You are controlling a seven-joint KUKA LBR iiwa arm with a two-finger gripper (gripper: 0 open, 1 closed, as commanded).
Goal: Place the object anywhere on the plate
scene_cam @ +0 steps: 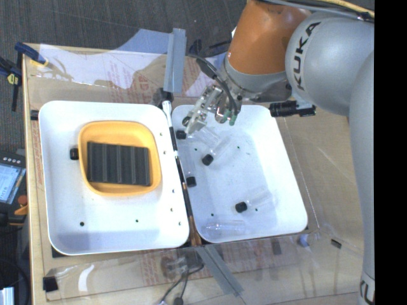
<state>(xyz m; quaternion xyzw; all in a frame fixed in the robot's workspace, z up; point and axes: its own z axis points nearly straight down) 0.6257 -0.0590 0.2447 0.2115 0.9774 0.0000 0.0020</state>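
Pincer (pixel 213 110) hangs over the upper left corner of the right bin (pixel 280 170), a little right of the frame's centre and above it, tilted down and to the left. Glare and metal clutter blur its tip, so I cannot tell whether it is open or closed, and nothing can be made out in its grasp.

The grey KUKA arm (pixel 331 56) takes up the upper right of the frame, with its orange band (pixel 261 37) just above the wrist. The tan bench (pixel 331 189) lies beneath everything and bears the two white bins side by side, their inner edges touching down the middle of the frame. The left bin (pixel 57 196) holds a yellow plate (pixel 117 131), a rounded rectangle in its upper half. A dark grey ribbed block (pixel 119 162) lies flat on the plate, inside its rim.

A grey bar (pixel 175 59) stands above the seam between the bins, near the top of the frame.

In the right bin lie several clear plastic pieces, hard to identify: one (pixel 219 148) just below the pincer, one (pixel 261 199) toward the lower right, one (pixel 226 226) along the bottom edge. Small black bits are scattered there too: one (pixel 206 159) near the middle, one (pixel 240 206) lower down, one (pixel 181 134) beside the left wall. Another black bit (pixel 74 153) sits in the left bin, just beside the plate's left edge.
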